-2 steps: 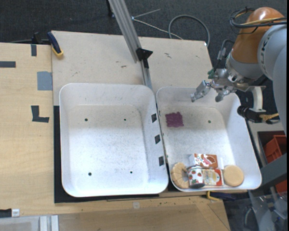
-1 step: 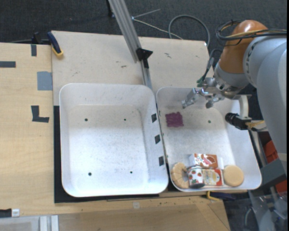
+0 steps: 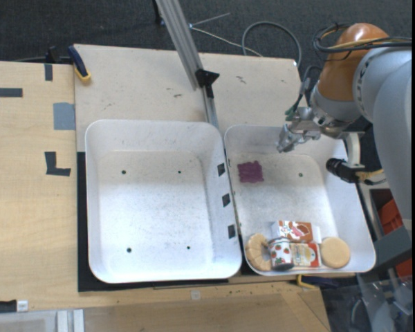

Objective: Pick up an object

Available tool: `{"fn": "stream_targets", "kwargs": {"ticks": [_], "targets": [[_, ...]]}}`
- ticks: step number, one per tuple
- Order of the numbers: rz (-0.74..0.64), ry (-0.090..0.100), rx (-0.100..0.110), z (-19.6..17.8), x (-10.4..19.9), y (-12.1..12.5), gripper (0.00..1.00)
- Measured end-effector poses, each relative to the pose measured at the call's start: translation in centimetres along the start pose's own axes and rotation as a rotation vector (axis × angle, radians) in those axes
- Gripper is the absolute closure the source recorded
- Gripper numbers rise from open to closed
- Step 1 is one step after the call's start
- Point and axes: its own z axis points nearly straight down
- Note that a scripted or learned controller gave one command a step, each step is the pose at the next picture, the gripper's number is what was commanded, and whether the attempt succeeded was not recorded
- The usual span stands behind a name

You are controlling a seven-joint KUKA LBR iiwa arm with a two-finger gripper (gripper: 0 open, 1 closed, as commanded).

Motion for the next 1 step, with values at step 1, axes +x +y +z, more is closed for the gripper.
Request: {"fn": "stream_targets", "kwargs": {"ticks": [1], "targets": [[0.001,0.001,-0.005,-4.55,0.72,-0.14,1.0]]}}
